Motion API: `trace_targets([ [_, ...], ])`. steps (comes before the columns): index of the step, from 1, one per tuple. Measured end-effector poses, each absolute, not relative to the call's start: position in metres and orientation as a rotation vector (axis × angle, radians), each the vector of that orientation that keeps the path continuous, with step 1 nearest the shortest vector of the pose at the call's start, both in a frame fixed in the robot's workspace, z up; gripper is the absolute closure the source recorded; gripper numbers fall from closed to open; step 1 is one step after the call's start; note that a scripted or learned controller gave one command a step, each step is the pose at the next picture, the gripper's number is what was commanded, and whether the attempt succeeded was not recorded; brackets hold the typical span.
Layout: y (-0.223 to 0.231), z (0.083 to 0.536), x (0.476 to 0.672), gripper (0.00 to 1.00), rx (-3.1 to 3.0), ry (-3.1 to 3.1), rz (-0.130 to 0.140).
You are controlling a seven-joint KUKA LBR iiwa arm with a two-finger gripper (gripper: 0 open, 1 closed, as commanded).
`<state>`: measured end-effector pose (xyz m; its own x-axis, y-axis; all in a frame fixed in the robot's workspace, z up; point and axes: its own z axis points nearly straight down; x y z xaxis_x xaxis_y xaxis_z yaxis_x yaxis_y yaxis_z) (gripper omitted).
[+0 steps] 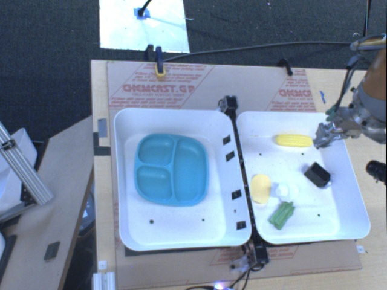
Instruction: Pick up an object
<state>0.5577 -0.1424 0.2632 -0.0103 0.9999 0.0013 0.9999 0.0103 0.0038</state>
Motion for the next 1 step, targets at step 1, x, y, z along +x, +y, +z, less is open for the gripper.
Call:
trace_targets([
  [1, -0.0806, 0.2507, 0.5664, 1.0, 2.209, 2.233, 0.005],
])
